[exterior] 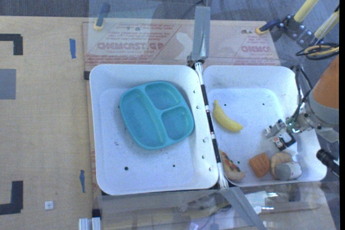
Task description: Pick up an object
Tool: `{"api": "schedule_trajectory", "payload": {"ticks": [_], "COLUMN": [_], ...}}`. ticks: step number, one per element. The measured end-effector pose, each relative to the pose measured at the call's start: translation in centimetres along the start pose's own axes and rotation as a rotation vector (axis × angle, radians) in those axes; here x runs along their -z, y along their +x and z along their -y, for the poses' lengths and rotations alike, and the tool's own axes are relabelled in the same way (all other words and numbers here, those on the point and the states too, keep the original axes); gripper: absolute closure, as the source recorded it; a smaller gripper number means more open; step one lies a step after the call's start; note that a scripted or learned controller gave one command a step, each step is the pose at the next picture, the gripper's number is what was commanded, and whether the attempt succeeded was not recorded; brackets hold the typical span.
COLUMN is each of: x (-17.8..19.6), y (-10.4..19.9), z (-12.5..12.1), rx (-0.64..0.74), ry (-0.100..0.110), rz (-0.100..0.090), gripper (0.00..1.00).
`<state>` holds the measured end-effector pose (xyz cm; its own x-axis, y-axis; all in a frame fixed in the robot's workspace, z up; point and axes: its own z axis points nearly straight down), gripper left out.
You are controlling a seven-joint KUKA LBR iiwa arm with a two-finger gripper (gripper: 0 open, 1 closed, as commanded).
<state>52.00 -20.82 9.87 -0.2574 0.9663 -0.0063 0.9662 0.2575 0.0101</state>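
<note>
Arm (328, 95) enters from right, wrist low over right bin (253, 79); gripper (280, 134) near bin's right side, above floor. Fingers: cannot tell if open or closed. Banana (226, 117) at bin's left; orange block (259, 165), round bun-like item (284, 165), pastry (232, 166) along front. Left bin (108, 89) holds teal divided plate (156, 114). Wooden table (40, 116); grey floor beyond.

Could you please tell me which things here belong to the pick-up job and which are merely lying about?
Belonging to the job:
claw
banana
orange block
round bread-like item
item against the divider

Lying about:
blue divided plate
left bin
yellow-handled clamp
</note>
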Motion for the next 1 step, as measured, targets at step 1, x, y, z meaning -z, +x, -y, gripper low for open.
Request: {"api": "schedule_trajectory", "payload": {"ticks": [1], "x": [11.93], "y": [3.08], "z": [-4.64], "rx": [-0.17], "ry": [0.01], "rz": [-0.004], "gripper": [1.0]}}
